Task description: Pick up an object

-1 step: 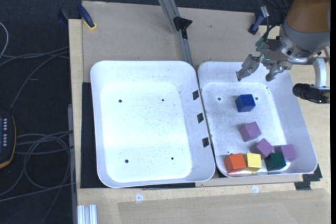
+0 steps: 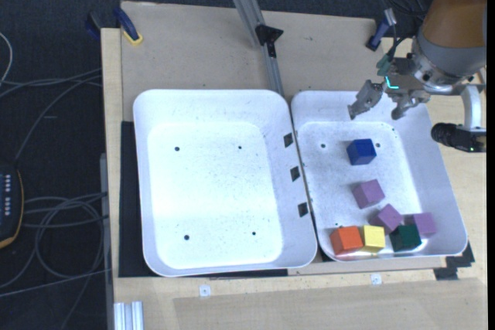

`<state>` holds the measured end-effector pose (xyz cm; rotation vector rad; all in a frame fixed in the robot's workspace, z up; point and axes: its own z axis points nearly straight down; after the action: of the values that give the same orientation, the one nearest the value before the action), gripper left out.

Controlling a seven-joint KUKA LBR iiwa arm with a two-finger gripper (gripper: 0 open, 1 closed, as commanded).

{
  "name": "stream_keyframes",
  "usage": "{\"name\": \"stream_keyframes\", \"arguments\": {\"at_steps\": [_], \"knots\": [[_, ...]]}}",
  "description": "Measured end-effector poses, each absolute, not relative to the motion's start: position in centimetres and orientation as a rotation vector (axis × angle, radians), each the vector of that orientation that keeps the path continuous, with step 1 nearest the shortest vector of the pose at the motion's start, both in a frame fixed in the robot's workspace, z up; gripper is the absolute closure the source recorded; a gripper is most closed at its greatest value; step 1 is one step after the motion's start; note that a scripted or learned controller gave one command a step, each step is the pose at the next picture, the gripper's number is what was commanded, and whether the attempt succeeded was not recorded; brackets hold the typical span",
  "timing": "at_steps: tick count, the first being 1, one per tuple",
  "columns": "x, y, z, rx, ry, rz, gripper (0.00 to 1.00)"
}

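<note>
Gripper [image 2: 382, 102] hovers wide open at the right bin's [image 2: 442, 180] far edge; best drop squarely over the blue cube [image 2: 361, 151], then close

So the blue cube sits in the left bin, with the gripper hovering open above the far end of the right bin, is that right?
Not quite. The camera view shows the blue cube in the right bin, not the left bin. The rest holds: the gripper hovers open above the right bin's far end.

A robotics lab: plywood bench [image 2: 325, 31], clamps [image 2: 128, 25], loose cables [image 2: 54, 201].
</note>
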<state>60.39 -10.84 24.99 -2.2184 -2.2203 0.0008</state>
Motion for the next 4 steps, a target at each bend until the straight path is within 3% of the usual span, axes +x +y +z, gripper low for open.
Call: {"name": "stream_keyframes", "arguments": {"at_steps": [3, 4], "knots": [[59.6, -11.4, 12.3, -2.223, -2.223, 0.001, 0.0], [59.8, -11.4, 13.7, -2.225, -2.226, -0.008, 1.0]]}}
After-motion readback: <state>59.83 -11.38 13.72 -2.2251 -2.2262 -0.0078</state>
